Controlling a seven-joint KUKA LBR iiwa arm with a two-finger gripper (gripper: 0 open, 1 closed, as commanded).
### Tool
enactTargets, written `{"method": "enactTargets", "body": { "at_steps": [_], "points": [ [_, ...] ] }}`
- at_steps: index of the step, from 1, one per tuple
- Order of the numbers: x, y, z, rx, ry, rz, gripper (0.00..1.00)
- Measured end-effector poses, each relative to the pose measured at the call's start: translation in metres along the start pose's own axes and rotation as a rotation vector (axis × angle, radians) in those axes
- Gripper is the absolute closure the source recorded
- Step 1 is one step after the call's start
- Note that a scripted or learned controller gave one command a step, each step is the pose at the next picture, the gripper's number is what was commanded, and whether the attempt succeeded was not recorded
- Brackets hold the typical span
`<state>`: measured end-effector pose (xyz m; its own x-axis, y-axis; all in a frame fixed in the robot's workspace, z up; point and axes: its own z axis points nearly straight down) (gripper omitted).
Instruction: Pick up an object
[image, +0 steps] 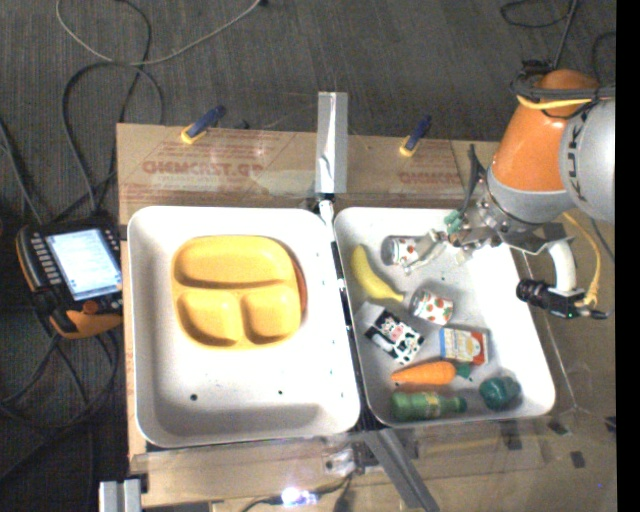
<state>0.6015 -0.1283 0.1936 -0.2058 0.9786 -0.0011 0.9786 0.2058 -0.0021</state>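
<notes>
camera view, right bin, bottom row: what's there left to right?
Green bottle → carrot lying just above it, reaching a little further right → dark green round item near the bin's right corner.

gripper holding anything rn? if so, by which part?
Cannot be told. The gripper sits in the right bin right beside the small can, at its right end, but the view does not show the can between the fingers.
</notes>
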Motion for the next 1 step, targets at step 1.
{"method": "enactTargets", "body": {
  "at_steps": [1],
  "points": [
    [0.0279, -0.0044, 0.1002, -0.003, 0.001, -0.128, 0.0]
  ]
}}
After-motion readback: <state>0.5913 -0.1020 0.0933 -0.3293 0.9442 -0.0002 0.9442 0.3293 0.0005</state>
